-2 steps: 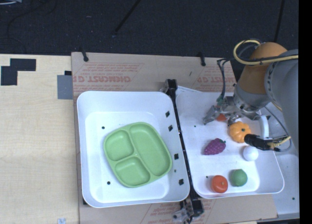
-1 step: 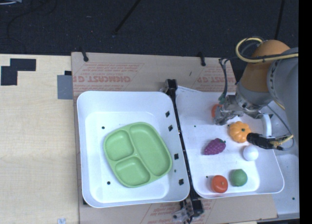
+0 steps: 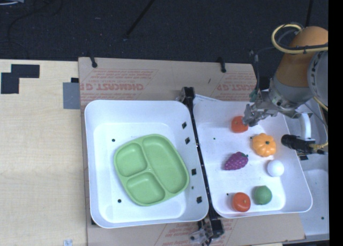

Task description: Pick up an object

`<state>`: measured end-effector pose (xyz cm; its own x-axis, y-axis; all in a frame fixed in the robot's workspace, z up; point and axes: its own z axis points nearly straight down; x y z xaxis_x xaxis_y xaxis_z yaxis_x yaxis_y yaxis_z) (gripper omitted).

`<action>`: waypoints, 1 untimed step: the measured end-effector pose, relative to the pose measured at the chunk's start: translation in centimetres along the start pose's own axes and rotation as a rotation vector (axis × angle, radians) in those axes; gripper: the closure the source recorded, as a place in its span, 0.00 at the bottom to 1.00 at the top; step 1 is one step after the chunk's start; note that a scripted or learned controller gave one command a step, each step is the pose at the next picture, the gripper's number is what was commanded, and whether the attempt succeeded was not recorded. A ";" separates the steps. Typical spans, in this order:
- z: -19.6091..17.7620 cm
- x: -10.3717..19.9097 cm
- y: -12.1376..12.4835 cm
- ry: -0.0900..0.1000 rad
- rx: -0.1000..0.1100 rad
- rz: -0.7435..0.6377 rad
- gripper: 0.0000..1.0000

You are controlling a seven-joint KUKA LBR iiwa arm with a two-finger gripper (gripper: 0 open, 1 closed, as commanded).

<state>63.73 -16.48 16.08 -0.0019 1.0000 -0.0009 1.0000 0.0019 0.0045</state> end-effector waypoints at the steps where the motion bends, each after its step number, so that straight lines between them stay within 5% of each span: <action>1: -5.4 -0.1 0.1 0.000 0.001 0.000 1.00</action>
